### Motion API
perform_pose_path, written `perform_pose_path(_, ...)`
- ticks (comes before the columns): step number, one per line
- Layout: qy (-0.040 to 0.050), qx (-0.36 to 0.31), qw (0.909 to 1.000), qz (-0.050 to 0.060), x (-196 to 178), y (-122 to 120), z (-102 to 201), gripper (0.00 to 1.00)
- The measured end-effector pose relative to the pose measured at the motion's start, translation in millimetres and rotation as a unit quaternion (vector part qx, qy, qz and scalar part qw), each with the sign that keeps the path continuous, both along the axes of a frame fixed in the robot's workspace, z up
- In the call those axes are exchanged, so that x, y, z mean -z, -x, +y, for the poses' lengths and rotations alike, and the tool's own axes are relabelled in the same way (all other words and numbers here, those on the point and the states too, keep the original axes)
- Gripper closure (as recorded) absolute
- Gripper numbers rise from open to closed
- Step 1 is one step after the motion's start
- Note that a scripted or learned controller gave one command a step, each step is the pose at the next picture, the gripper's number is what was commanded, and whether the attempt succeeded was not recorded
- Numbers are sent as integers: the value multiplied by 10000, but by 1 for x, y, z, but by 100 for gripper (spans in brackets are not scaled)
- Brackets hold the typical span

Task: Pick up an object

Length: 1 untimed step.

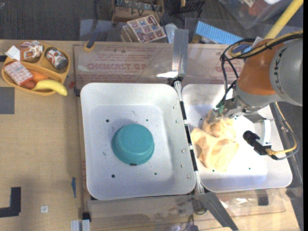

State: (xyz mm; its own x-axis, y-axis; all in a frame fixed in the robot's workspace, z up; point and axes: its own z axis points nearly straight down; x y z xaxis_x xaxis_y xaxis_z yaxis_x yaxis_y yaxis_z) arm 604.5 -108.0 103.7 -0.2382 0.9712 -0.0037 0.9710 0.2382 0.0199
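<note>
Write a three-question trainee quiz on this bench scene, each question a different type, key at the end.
1. True or false: the teal bowl lies upside down in the left bin.
2. Which bin holds the yellow cloth? A) left B) right
3. Fill in: the gripper is over the cloth's ____ end in the picture.

Key: 1 true; 2 B, the right bin; 3 upper.
</note>
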Motion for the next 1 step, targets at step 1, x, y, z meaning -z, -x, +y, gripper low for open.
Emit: perform_pose_path(1, 28, -1510, 9885, 79, -130, -36, 44, 100)
